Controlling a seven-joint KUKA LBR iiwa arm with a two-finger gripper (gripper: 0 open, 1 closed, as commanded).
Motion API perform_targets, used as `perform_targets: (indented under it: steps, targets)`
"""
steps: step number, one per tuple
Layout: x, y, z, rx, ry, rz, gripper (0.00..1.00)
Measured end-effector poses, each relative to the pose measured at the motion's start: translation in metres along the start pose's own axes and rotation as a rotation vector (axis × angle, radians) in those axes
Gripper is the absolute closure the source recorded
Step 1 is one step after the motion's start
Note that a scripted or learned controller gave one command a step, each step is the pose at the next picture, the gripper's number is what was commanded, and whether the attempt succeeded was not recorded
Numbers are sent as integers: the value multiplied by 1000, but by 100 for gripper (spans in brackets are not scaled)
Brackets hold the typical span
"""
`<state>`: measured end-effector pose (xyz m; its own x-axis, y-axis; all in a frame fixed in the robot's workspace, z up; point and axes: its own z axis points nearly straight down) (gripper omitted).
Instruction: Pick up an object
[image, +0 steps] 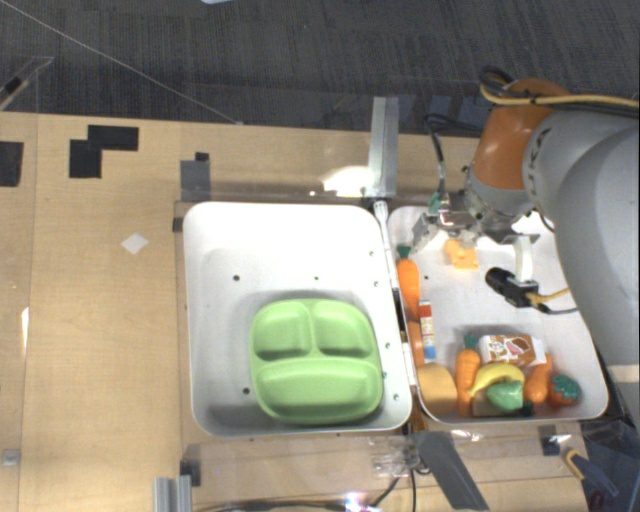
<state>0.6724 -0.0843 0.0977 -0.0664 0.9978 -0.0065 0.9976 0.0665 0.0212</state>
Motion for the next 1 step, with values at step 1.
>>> perform_targets:
  steps: [1]
  targets:
    - [-49,-106,3,10,2,-54,0]
